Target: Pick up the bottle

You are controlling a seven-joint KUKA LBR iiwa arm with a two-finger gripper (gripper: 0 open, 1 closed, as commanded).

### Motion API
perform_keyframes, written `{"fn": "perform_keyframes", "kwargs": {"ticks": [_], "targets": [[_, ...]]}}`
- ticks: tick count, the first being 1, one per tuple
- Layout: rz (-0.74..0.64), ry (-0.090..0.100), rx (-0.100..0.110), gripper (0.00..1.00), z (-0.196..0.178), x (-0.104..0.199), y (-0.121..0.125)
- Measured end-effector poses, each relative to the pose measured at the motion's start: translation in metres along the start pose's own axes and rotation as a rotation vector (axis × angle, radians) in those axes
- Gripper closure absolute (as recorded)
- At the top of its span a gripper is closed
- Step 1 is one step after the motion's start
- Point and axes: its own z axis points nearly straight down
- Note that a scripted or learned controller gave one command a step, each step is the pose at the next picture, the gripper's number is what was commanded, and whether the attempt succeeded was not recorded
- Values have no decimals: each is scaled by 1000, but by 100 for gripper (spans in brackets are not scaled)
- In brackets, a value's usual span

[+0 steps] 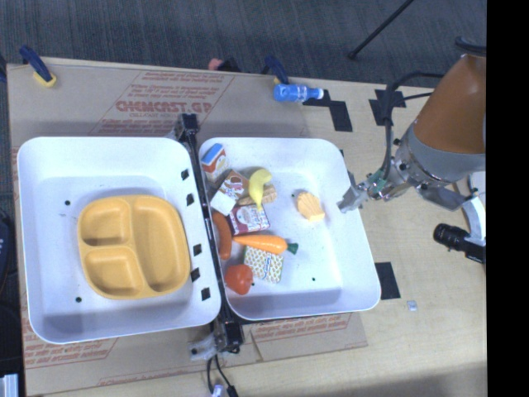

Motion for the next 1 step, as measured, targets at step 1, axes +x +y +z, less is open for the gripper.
{"fn": "perform_keyframes", "kwargs": {"ticks": [1], "targets": [[-19,-2,-2,100,-41,15,-46]]}}
